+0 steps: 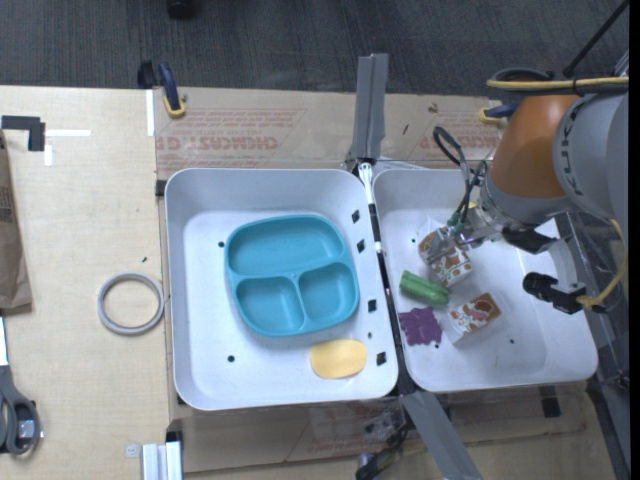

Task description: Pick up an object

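Two printed cartons (447, 256) (print unreadable) lie below the hand (462, 224).

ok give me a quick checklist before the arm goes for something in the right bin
1. Gripper over the right bin: ok, it sits above the bin's upper part.
2. Target under the gripper: ok, a small printed box lies right at its tip.
3. Finger state: cannot tell, the wrist hides it.
4. Nothing held yet: cannot tell, contact with the box is unclear from this slant.
5. Clutter near the target: not ok, the green piece lies against the box, with the purple piece and a second printed box close by.
6. Left bin out of the way: ok, blue tray and yellow piece sit apart.
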Controlling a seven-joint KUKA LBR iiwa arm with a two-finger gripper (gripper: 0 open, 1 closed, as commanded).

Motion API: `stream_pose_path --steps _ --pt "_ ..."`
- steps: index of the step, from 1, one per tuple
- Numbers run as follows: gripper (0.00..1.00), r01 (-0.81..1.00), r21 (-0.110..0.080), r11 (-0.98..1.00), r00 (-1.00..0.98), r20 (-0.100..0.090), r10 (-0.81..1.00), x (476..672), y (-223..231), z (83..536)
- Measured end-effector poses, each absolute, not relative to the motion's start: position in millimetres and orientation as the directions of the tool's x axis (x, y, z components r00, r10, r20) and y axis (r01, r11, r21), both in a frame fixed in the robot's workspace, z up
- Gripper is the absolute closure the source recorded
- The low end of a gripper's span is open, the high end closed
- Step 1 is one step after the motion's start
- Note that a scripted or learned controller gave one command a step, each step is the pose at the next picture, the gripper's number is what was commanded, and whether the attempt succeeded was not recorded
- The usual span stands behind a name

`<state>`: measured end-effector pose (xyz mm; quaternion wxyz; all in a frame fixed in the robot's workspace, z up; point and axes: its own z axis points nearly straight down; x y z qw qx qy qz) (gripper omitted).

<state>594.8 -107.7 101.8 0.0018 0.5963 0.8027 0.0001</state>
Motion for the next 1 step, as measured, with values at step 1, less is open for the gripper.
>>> stream_pose_path --steps 1 --pt "1.0 0.974 0.0 0.225 -0.225 -0.001 0.974 626.6 -51.6 191.6"
